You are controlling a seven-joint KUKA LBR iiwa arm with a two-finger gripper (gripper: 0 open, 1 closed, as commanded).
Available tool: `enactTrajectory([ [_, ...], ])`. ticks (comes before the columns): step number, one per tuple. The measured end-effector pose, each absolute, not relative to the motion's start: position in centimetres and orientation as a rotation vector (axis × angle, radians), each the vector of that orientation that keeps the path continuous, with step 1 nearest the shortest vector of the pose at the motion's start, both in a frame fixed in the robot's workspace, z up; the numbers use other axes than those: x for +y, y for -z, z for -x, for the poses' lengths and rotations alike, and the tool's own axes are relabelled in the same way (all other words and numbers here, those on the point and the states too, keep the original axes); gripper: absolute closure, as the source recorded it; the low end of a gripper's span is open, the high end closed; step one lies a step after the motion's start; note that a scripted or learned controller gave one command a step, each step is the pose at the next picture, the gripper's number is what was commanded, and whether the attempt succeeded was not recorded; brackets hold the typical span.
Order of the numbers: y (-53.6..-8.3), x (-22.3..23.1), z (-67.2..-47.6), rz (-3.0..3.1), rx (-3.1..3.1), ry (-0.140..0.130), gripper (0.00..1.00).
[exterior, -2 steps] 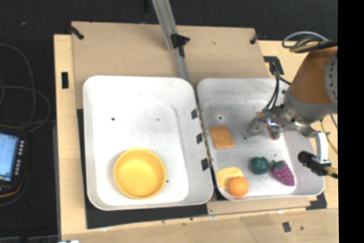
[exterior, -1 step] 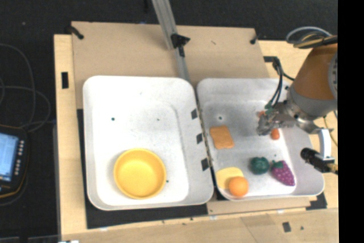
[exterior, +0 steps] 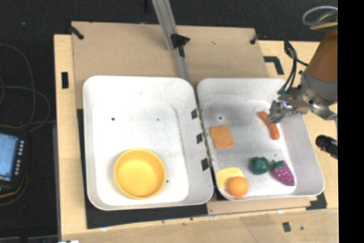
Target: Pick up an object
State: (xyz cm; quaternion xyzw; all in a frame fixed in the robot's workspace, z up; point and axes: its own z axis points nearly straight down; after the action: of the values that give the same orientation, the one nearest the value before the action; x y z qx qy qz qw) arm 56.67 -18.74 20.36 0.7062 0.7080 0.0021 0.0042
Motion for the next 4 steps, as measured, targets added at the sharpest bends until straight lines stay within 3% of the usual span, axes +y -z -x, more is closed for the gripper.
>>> enactTrajectory([
  [1,-24.2,-18.9,-56.8,-2.216,2.223,-0.001,1.0],
  [3,-23.1,-8.9,-55.0,-2.215,2.228,-0.001,1.0],
  [4,-22.4,-3.7,-55.4,-2.214,2.229,-0.002,1.0],
])
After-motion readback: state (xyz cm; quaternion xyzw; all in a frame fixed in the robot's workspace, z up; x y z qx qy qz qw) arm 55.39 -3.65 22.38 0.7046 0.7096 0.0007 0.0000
